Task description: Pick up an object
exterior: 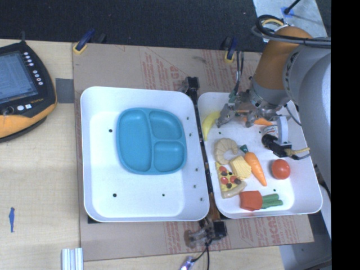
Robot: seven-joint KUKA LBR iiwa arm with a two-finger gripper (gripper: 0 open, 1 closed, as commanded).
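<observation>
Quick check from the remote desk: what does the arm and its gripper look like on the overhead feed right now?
The arm is bulky, rounded and light grey, with an orange band above the wrist. Black and yellowish cables loop at the top of that band. The gripper is a dark grey metal assembly, much narrower than the arm, with thin wires along it.

Left bin (95,151) largely open; centre taken by a blue divided plate (151,139), bare floor left around it. Right bin (306,198) crowded: banana (209,124), carrot (255,167), tomato (280,169), pizza slice (228,181), red block (251,200) packed close together. Its far end is blocked by the arm (281,61) and gripper (243,112).
</observation>
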